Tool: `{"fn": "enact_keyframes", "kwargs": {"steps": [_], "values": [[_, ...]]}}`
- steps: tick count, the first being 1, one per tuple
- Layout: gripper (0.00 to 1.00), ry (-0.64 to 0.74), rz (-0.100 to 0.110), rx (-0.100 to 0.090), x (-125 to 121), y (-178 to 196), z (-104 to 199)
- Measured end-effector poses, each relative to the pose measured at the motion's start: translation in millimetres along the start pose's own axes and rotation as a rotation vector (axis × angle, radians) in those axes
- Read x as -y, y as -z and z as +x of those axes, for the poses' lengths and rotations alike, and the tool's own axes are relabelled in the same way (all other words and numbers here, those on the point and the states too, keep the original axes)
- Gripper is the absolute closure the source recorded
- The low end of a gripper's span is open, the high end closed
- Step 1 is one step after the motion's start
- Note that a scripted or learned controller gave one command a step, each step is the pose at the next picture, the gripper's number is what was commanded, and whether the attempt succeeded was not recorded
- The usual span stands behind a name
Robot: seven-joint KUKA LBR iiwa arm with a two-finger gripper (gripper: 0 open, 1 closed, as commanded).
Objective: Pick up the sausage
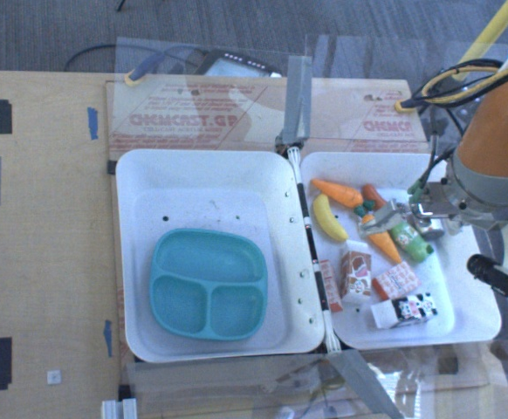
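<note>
Both bins [140, 182] are white, speckled dark. The left one carries a teal divided plate [209, 284]. In the right bin: a yellow banana [328, 218], orange carrots [339, 192], a reddish-orange sausage [373, 194], a green bottle [412, 243], a brown-and-white carton [355, 275], and at the near edge a white carton with black cow patches [404, 310].

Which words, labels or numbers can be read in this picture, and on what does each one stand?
None can be read for certain.
Left cardboard sheet: large red print, mirrored and too faint.
Right cardboard sheet: red print, too blurred.
Brown carton: picture and print, too small.
Red-and-white pack: print too small.
Black-and-white carton: cow pattern, print too small.
</note>
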State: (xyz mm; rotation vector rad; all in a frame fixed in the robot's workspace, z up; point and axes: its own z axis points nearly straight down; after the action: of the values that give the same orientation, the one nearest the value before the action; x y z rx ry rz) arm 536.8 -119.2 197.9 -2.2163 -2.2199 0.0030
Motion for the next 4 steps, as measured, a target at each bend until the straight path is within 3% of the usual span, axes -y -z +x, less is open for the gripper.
{"fn": "enact_keyframes", "kwargs": {"steps": [1,2,3,4], "values": [[0.0,-0.281,-0.001,0.001,32,-102,17],[0.0,0.08,-0.018,0.0,52,-108,-8],[1.0,0.08,-0.024,-0.002,50,-95,-8],[1.0,-0.061,-0.023,0.005,-37,-104,6]]}}
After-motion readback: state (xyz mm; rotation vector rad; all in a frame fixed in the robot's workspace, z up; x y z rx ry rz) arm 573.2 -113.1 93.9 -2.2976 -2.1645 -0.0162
